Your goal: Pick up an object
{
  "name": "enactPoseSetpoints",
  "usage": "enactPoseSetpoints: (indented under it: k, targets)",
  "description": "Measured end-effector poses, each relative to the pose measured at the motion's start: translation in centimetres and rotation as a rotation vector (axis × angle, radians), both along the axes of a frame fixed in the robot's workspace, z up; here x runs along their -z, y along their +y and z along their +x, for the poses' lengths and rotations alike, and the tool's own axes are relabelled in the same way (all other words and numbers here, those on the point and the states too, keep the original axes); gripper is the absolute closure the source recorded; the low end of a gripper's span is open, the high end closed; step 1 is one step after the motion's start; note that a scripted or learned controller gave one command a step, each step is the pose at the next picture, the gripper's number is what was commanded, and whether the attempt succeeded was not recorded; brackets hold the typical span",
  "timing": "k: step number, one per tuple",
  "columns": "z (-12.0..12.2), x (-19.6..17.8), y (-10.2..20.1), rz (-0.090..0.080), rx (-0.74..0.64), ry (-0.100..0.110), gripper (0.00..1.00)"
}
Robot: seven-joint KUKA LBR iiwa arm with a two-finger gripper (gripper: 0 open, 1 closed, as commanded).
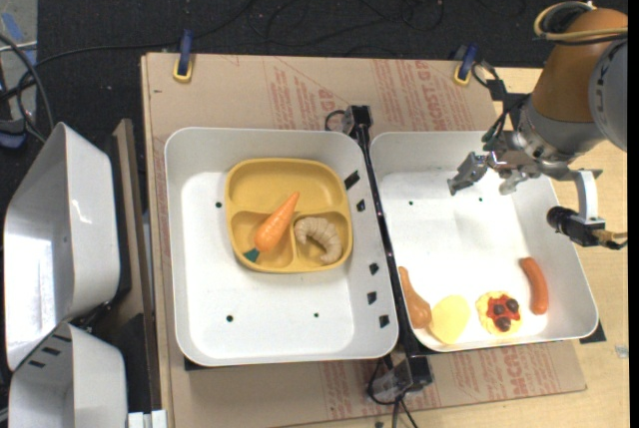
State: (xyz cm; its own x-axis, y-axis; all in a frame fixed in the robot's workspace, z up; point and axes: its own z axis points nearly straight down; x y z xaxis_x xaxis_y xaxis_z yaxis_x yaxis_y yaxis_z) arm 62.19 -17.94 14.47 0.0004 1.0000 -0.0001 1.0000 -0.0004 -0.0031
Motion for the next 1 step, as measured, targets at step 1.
enactPoseSetpoints:
  k: [1]
  targets:
    - [-0.08,5.36,0.08,0.001,0.0,0.001,0.0]
